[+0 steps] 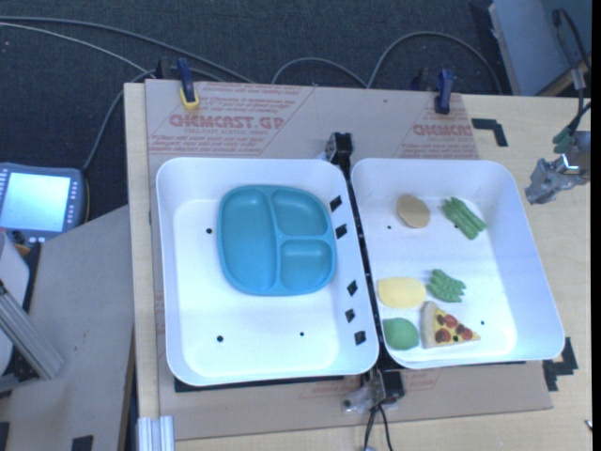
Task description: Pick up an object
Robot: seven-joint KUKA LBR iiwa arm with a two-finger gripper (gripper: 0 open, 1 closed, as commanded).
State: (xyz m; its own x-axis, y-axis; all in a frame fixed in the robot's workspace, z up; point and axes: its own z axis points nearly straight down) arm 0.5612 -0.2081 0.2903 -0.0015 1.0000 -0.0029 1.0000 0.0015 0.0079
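Six toy foods sit in right bin (526, 280); pizza slice (446, 328) at 6 o'clock. Blue plate (277, 240) fills left bin (188, 336). Pincer (554, 178) at 3 o'clock, grip unclear.

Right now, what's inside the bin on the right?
The right bin holds toy food: a tan piece, green beans, a yellow piece, greens, a green ball, a pizza slice. Nothing looks covered.

- Your gripper (554, 178) sits at the far right edge of the camera view, its grey metal partly cut off by the frame.
- It hangs just right of the right-hand bin's far right corner, outside the rim.
- You can't make out its grasp from here.
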